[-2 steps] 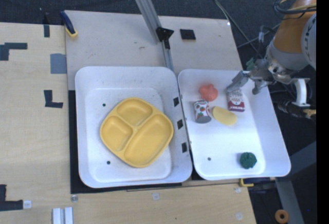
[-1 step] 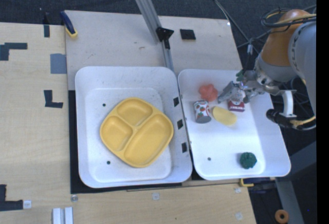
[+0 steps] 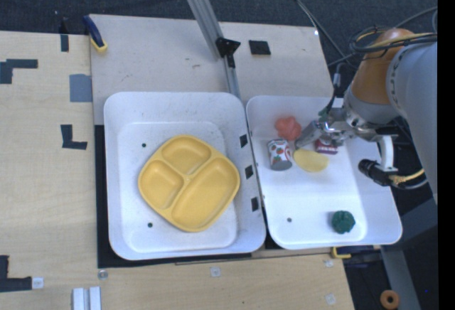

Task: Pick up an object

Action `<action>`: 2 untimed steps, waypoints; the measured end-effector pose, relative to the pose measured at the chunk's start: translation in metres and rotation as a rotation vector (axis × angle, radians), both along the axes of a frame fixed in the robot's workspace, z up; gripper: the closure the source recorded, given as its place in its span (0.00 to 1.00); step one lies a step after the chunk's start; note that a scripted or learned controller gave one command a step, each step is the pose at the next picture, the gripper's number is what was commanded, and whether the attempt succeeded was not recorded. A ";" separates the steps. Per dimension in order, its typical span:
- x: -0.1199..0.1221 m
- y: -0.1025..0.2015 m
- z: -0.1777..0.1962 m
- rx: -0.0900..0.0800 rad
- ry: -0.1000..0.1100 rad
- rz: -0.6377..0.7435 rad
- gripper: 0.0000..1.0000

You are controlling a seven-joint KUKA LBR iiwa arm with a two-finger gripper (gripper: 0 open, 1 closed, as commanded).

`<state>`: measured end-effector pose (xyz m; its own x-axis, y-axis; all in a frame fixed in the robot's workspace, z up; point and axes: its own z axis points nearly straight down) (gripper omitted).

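Note:
The right bin (image 3: 370,227) holds a pale red lump (image 3: 287,126), a small printed cup (image 3: 279,153) lying on its side, a yellow lemon-like piece (image 3: 311,161) and a dark green ball (image 3: 343,221) near the front. My gripper (image 3: 322,138) hangs low over the back middle of this bin, just above the yellow piece and right of the red lump. The left bin (image 3: 117,159) carries a yellow divided plate (image 3: 188,182).
The grey arm with its orange band (image 3: 373,77) comes in from the right over the bin's far right edge. A metal pole (image 3: 202,6) slants over the bench behind the bins. Cables (image 3: 387,177) hang beside the right bin.

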<state>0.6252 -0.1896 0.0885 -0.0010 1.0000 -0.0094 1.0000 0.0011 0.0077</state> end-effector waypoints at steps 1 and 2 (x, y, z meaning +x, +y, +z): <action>0.003 0.000 0.015 -0.002 -0.009 0.002 1.00; -0.002 -0.007 0.071 0.008 0.003 0.000 1.00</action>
